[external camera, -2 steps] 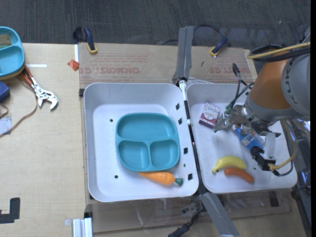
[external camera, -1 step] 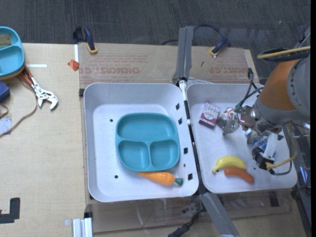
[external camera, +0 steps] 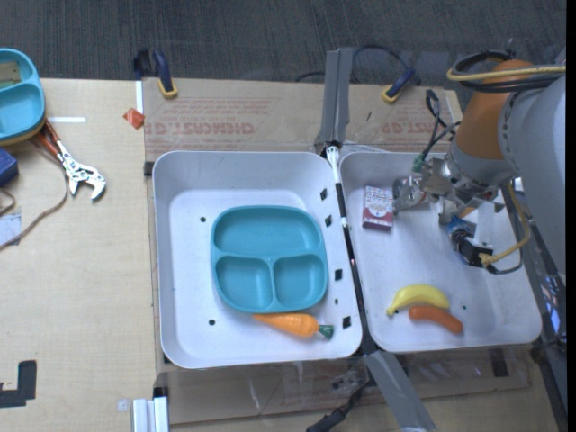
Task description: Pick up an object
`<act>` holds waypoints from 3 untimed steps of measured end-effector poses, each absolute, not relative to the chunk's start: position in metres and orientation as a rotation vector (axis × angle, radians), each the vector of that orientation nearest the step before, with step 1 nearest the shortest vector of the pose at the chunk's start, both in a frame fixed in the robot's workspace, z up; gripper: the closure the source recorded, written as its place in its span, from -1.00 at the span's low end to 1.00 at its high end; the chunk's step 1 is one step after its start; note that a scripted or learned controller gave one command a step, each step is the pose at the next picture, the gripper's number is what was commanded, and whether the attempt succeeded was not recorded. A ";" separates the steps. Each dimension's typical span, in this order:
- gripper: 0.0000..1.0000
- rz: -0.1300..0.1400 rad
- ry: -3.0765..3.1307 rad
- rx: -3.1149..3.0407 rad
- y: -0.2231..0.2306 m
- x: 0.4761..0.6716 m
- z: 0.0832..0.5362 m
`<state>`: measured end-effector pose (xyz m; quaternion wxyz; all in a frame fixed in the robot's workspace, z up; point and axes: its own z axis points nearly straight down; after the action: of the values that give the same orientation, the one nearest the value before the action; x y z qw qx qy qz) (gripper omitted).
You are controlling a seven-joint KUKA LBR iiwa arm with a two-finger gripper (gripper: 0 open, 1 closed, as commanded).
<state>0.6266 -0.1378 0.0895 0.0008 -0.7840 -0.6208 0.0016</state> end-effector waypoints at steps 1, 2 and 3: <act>-1.00 0.037 -2.029 -2.323 -0.167 0.651 0.086; 1.00 0.044 -2.035 -2.330 -0.169 0.651 0.094; -1.00 0.039 -2.036 -2.326 -0.166 0.652 0.094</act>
<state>0.6518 -0.1662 0.0937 0.0250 -0.7522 -0.6583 0.0127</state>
